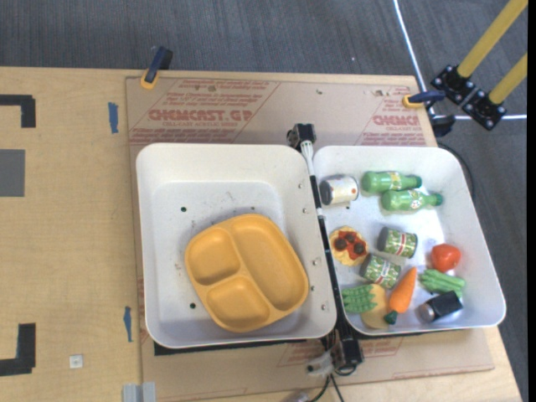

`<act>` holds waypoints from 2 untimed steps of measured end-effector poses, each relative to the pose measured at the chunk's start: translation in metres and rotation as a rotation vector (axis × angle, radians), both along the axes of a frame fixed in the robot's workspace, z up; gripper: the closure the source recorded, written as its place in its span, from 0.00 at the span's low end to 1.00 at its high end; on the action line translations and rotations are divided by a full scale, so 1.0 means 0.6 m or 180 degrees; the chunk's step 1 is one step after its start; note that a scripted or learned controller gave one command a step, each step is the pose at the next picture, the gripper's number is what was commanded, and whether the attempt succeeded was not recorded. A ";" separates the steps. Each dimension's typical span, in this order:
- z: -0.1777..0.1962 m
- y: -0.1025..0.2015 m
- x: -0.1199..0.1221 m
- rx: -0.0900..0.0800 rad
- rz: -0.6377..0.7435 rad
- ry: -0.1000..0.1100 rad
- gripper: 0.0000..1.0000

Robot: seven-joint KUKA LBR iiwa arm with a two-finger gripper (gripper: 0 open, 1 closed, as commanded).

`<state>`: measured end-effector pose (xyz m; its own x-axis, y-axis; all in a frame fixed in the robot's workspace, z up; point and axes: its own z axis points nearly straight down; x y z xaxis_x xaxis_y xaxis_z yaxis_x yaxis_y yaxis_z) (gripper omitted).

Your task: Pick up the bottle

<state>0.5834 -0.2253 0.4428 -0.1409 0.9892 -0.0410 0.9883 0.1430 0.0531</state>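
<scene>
Green bottle [390,180] lies just beside a second green bottle [409,199] in the right bin [459,224].

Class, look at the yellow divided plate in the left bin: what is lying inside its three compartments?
The yellow plate in the left bin shows bare yellow in all three compartments. The bin floor beneath it is covered.

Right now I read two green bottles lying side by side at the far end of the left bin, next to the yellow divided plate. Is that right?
Not quite. The two green bottles lie side by side at the far end of the right bin, not the left. The camera view shows the yellow divided plate in the left bin, apart from them.
</scene>
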 end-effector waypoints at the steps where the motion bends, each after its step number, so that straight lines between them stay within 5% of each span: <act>1: 0.018 0.000 0.002 -0.0009 0.0005 -0.0015 1.00; 2: 0.036 0.000 0.003 -0.0018 0.0008 -0.0032 1.00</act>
